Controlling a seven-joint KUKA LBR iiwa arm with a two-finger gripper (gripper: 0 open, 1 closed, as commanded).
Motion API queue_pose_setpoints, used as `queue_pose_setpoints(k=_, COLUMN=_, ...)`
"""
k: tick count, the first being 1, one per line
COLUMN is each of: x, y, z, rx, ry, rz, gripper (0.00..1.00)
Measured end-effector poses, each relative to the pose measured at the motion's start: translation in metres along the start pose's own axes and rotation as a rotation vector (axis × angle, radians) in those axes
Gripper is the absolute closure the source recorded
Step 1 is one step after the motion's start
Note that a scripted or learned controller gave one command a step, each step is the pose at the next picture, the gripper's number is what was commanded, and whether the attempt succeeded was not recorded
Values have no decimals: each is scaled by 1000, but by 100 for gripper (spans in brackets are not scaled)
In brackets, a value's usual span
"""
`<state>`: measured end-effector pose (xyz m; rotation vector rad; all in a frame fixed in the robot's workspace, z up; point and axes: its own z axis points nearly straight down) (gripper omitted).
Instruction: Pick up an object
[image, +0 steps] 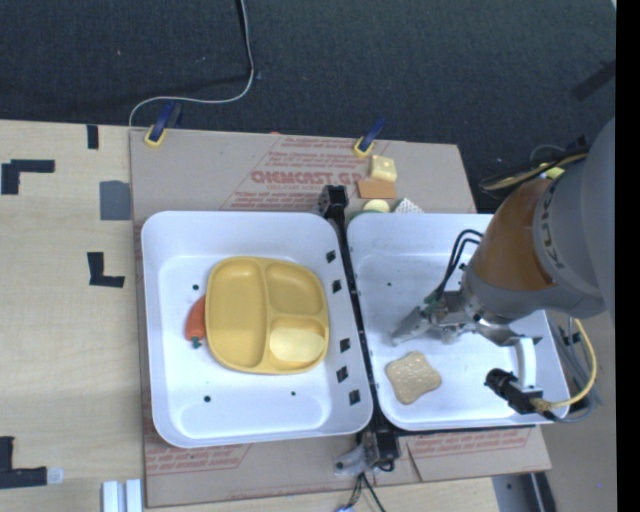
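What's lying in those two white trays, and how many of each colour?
Yellow: 1, the divided plate
Orange-red: 1, an item tucked partly under that plate
Tan: 1, a flat piece in the right bin
Total: 3

The left shallow white bin (160, 300) is crowded in its middle by a yellow plastic divided plate (268, 312) with a small red-orange object (195, 320) tucked under its left edge, so open floor runs only as a band along the bin's near and left walls. In the right shallow white bin (440, 415), the grey arm with its orange band (520, 250) covers the right side, and its two-finger gripper (425, 322) hangs low over the centre, just above a tan, rough-surfaced sponge-like piece (412, 377). Bare white floor lies open at that bin's far left corner and along its near wall, while the black clips (345, 345) on the shared rim between the bins and the small yellow and orange blocks (378, 178) on the cardboard beyond stand clear of both floors.
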<state>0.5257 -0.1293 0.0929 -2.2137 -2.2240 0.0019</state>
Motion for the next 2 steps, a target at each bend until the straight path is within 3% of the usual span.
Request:
queue_pose_setpoints(k=1, x=-98, y=50, z=7, rx=-9, ry=-5, rz=6, gripper=0)
queue_pose_setpoints(k=2, x=0, y=121, z=-14, rx=-9, ry=0, rz=-7, gripper=0)
